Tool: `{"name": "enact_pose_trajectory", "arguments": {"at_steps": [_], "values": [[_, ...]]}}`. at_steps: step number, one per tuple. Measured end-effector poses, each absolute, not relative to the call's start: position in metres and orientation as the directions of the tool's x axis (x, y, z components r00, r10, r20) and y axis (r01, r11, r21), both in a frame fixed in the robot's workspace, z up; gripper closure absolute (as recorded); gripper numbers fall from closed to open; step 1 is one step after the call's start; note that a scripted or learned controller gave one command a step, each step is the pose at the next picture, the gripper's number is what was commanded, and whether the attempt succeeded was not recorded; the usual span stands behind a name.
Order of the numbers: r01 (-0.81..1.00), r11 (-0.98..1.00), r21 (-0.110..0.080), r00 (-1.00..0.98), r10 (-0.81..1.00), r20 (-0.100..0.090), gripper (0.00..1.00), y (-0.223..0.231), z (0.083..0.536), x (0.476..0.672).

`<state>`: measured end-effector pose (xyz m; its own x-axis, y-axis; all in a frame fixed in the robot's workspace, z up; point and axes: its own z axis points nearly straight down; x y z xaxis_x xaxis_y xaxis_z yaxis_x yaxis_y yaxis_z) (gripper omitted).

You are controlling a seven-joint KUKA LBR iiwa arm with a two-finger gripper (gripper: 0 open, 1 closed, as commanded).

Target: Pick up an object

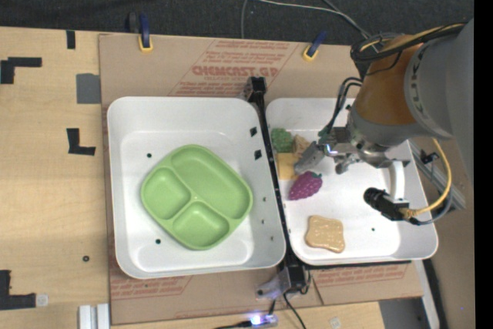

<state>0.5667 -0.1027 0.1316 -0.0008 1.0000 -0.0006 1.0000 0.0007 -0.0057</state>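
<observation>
In the right bin (412, 239) lie a purple bunch of grapes (305, 185), a tan slice of toast (325, 234), a green broccoli piece (282, 140) and a yellow piece (286, 165) near the bin's left wall. My gripper (323, 153) hangs over the upper left part of this bin, just right of the yellow piece and above the grapes. Its grey fingers point left and down. Nothing shows between them.
The left bin (123, 135) holds a green divided plate (196, 196). A black divider (266, 158) runs between the bins. The arm's grey body and orange band (393, 96) cover the right bin's upper right. Cables run across the dark floor behind the bench.
</observation>
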Motion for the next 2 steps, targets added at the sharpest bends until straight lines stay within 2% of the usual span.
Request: {"name": "enact_pose_trajectory", "arguments": {"at_steps": [1,2], "values": [[1.0,0.002,-0.001,-0.002,1.0,-0.001,0.0,-0.102,0.083,0.567],[1.0,0.002,0.002,-0.002,1.0,-0.003,1.0,-0.103,0.096,0.568]]}}
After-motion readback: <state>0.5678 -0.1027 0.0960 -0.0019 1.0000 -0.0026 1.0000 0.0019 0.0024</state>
